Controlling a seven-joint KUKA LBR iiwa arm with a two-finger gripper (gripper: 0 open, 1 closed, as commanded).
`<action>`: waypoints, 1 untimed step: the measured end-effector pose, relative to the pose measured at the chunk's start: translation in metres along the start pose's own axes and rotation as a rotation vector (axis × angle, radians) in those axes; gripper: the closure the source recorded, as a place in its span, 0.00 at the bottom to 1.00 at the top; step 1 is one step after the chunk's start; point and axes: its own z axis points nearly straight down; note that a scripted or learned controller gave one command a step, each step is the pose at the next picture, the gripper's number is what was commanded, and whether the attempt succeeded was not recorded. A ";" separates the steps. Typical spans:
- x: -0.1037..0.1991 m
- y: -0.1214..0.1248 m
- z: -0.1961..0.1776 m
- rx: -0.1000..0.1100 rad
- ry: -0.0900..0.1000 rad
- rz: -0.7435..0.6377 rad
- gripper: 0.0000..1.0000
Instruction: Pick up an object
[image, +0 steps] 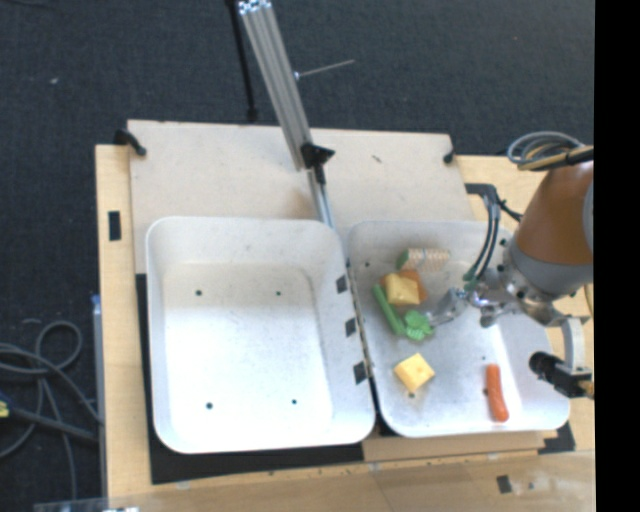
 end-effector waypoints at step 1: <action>-0.002 -0.003 0.043 0.000 0.000 0.000 0.00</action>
